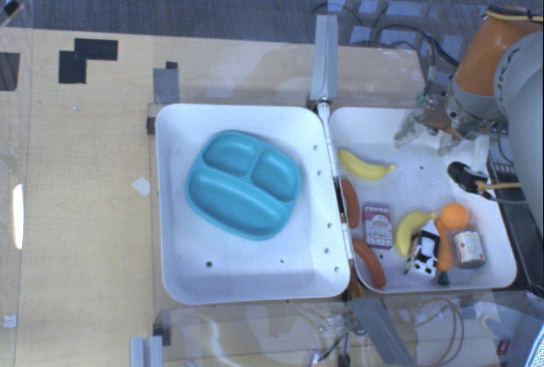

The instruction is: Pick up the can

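So the can (468, 248) is parked way down in the lower right corner of the right bin (408, 178), close to the bin's right wall and front rim, so not much room on those sides. An orange ball (455, 216) sits just above it and a carrot (444, 253) lies right beside it on the left, with a black and white cow toy (422, 253) next to that. Pretty crowded corner.

The middle of that bin has more open floor. 2 bananas (365, 165), 2 sausages (349, 202) along the left wall, and a small red card box (376, 225) are scattered around it.

The left bin (178, 263) has 1 blue divided plate (244, 183), with bare floor all around it.

The gripper (427, 129) hovers at the upper right of the right bin, well apart from the can. Its fingers look spread open with nothing between them.
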Controlling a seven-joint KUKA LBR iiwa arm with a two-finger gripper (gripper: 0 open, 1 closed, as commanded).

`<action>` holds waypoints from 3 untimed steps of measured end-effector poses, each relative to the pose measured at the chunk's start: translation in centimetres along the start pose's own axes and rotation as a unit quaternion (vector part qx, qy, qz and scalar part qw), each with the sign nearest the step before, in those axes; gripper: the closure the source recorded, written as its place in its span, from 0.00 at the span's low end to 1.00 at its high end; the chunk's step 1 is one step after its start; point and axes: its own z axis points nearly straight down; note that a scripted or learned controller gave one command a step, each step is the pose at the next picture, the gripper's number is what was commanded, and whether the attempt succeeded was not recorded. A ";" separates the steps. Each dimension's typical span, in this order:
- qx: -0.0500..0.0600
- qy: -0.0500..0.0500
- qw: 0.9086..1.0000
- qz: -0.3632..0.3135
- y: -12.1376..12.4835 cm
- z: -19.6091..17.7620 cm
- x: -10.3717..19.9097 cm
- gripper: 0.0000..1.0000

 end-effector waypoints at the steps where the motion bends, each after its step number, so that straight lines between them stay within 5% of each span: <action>1: 0.001 0.001 1.000 0.015 0.2 -0.1 -0.6 0.00; 2: 0.000 0.001 1.000 -0.007 -4.1 -0.1 0.0 0.00; 3: 0.000 0.002 0.999 0.035 -3.2 0.0 2.4 0.00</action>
